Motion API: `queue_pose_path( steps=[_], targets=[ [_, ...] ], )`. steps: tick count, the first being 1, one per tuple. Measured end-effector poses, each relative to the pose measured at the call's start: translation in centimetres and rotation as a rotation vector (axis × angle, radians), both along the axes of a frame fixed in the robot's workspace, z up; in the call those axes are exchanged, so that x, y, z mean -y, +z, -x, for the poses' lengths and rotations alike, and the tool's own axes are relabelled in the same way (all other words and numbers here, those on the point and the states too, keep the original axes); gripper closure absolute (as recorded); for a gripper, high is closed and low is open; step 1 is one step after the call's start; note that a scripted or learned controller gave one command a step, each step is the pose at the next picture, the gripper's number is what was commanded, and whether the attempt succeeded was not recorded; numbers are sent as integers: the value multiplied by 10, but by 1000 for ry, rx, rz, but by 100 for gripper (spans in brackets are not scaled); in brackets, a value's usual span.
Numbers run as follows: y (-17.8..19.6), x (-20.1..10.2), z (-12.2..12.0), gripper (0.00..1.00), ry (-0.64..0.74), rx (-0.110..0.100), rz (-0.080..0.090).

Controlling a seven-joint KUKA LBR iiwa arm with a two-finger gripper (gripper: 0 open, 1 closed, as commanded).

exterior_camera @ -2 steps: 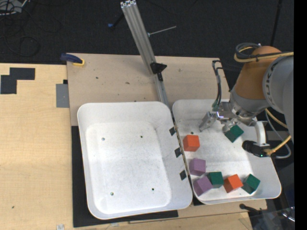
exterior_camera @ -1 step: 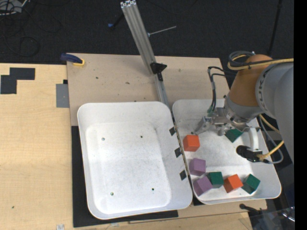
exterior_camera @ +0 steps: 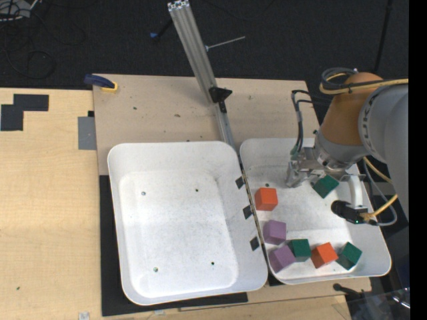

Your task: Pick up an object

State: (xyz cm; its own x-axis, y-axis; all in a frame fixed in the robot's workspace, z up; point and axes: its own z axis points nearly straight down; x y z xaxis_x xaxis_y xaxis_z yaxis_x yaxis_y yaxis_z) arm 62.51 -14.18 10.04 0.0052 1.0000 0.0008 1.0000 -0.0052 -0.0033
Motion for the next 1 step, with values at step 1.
queue_pose_path(
  steps=[1],
  targets=[
    [43, -2, -1, 100, 4, 5, 1]
  ],
)
